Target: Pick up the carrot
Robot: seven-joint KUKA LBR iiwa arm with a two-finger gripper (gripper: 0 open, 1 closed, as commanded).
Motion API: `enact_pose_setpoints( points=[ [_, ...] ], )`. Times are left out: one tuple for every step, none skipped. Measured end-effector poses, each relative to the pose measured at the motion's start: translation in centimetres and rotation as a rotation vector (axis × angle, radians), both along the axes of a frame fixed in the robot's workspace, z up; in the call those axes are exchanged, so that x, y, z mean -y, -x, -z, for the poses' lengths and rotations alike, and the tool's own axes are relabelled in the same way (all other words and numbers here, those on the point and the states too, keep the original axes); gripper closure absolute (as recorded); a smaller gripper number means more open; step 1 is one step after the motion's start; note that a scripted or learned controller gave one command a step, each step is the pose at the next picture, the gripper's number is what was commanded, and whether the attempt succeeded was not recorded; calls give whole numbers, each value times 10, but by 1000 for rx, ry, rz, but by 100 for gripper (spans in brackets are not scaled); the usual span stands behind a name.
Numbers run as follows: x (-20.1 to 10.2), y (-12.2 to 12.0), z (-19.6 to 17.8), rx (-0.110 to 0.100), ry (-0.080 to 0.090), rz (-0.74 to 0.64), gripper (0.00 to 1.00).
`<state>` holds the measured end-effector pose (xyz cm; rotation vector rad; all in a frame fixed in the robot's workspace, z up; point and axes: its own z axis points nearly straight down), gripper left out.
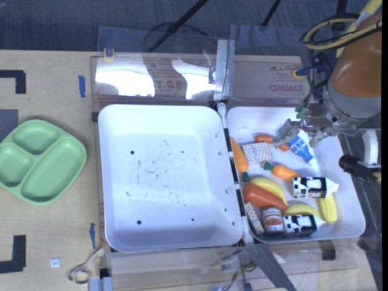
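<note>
The gripper [301,128] hangs over the far part of the right bin [351,223], fingers spread apart with nothing between them — the carrot [282,171] lies nearer in that bin, apart from it, just beside a banana [269,186]

A light wooden bench [48,71] is seen, on which two shallow white bins are set touching side by side: the left bin [163,117] at centre, the right bin [351,223] at three o'clock. A green divided plate [41,160] is laid at nine o'clock, well apart from the bins.
</note>
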<state>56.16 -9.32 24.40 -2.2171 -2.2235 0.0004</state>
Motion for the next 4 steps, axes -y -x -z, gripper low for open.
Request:
enact_pose_setpoints(
  points=[
    [11, 0, 110, 0, 0, 209, 0],
    [38, 15, 157, 6, 0, 37, 0],
    [40, 14, 147, 11, 2, 41, 100],
    [-5, 8, 38, 3, 1, -130, 100]
  ],
)
